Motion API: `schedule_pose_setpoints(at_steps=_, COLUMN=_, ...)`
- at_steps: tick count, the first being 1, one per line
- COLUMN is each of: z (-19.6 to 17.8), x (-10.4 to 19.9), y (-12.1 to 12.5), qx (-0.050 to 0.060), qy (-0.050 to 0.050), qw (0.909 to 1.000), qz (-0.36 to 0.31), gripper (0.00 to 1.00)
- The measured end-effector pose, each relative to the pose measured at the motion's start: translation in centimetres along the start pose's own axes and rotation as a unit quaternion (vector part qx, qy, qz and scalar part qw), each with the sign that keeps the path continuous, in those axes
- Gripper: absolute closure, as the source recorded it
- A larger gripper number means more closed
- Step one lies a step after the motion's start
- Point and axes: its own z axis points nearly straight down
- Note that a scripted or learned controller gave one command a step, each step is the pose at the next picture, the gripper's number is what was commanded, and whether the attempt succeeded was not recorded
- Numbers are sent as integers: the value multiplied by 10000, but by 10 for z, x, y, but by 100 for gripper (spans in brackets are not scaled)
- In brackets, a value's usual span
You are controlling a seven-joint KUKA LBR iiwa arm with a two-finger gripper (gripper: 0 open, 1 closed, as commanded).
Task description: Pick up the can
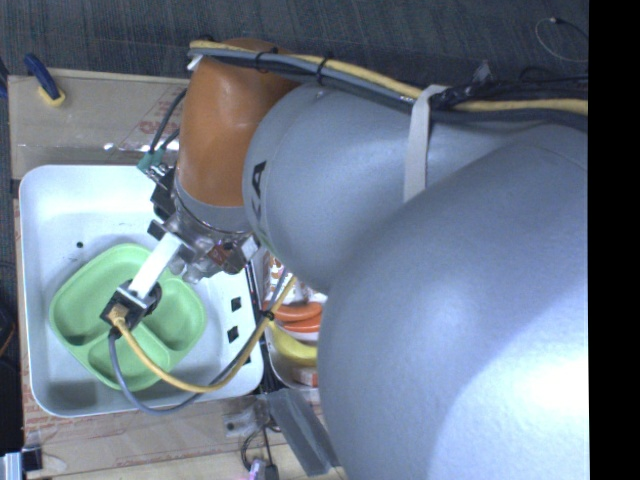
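A cylindrical thing with a white, orange and yellow side, likely the can, shows in a narrow gap in the right bin, just past the divider. The grey arm hides most of it. My gripper hangs below the orange wrist band, over the right part of the left bin and just left of the can-like thing. The wrist covers its lower end.
A green divided plate lies in the left bin, below and left of the gripper. A blue and yellow tool rests on the bench at the far left corner. The arm covers nearly all of the right bin.
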Motion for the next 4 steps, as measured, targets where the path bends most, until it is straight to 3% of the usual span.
schedule_pose_setpoints(at_steps=1, z=106, x=49, y=27, qx=12, qy=-17, qw=9984, qz=567, gripper=100)
schedule_pose_setpoints(at_steps=2, z=185, x=-2, y=10, qx=7, qy=12, qw=9975, qz=703, gripper=100)
schedule_pose_setpoints(at_steps=3, z=87, x=-103, y=74, qx=12, qy=6, qw=9971, qz=760, gripper=100)
schedule_pose_setpoints(at_steps=4, z=26, x=-70, y=42, qx=-15, qy=21, qw=9611, qz=2763, gripper=100)
